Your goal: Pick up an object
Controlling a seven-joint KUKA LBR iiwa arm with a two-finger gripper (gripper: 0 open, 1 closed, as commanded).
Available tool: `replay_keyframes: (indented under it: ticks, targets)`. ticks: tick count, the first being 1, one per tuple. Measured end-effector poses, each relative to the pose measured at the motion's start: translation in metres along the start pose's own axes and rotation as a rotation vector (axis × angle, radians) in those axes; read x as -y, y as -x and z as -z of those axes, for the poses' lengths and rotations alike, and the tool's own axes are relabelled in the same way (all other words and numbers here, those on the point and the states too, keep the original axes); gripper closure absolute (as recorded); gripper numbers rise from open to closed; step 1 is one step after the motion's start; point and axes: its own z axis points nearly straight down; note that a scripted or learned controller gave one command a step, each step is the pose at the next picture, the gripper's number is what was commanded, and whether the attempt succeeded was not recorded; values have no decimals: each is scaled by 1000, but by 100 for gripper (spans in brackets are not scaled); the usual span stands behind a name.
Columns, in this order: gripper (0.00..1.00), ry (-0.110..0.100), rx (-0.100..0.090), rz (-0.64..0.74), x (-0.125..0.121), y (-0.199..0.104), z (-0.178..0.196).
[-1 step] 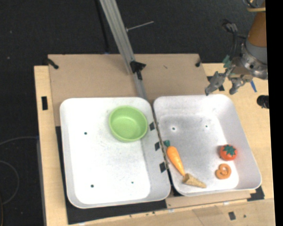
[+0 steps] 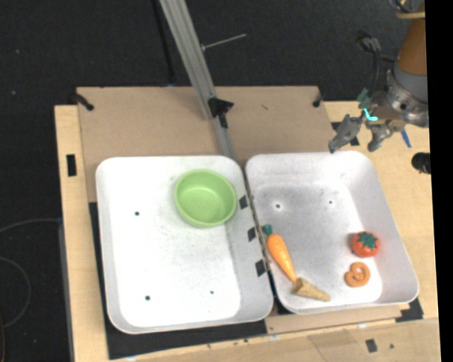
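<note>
The grey two-finger gripper (image 2: 361,137) hangs with its 2 fingers spread and nothing between them, above the far right corner of the right-hand shallow white bin (image 2: 309,177), so every candidate lies well forward of the fingertips, towards the near wall. The likeliest failure, as I judge it, is a descent that closes on bare floor, because the objects are small and sit close to walls. The orange plastic toy carrot with a green tip (image 2: 279,254) lies slantwise, hard against the left wall, far to the fingers' left, and 1 finger could strike that wall. The small red tomato-like toy with a green top (image 2: 365,242) is round and may roll away. The little orange ring-shaped piece (image 2: 357,275) and the tan cone-shaped piece (image 2: 311,289) lie flat and low, offering little to pinch.
</note>
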Motion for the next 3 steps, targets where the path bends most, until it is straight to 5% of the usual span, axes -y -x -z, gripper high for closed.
replay_keyframes:
  ticks: [3]
  targets:
    - [0, -4, 1, -6, -2, 23, -139]
